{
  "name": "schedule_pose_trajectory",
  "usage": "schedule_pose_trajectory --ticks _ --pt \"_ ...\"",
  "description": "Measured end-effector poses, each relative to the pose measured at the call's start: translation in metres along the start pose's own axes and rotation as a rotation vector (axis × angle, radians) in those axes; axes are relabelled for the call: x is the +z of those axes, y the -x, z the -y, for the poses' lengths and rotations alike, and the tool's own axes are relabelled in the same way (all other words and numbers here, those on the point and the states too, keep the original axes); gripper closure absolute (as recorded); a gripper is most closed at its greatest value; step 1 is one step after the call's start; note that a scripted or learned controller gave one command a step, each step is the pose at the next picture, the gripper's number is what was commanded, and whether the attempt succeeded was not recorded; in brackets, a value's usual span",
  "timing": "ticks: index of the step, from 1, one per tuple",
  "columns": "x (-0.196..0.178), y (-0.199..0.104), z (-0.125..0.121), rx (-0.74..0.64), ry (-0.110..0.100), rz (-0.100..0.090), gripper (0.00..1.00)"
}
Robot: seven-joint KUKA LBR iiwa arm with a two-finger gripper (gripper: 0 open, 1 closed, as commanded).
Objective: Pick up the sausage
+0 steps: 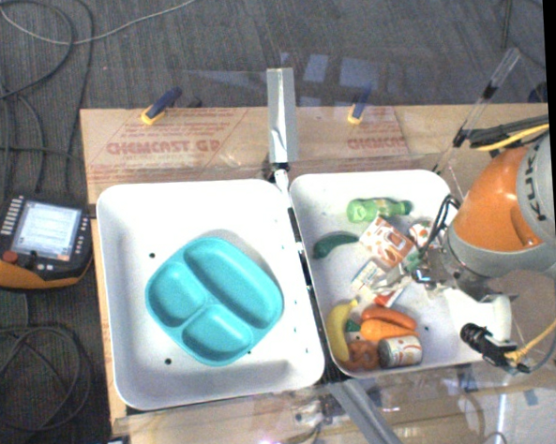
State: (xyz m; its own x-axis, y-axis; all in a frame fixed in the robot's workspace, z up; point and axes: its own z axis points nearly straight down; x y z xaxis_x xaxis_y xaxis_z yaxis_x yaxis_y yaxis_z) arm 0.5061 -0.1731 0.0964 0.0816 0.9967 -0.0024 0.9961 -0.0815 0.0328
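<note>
Not much done yet from where I sit: the sausage [363, 354] lies at the right bin's [426, 181] near edge beside the can [400, 352], and I can't tell the pincer's [429, 271] state.

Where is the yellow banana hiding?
The curved yellow banana lies in the right white bin, near its front-left corner, just left of the orange carrot and above the brown lumpy item.

Divided tray [215, 300] in left bin [118, 217], banana [338, 329], carrot [388, 323] and can [400, 352] clustered in right bin [426, 181] near front
</note>
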Motion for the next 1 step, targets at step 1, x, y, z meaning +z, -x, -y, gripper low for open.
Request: schedule_pose_trajectory --ticks 1 --pt "0.0004 0.0204 0.0096 0.161 -0.006 -0.006 0.0"
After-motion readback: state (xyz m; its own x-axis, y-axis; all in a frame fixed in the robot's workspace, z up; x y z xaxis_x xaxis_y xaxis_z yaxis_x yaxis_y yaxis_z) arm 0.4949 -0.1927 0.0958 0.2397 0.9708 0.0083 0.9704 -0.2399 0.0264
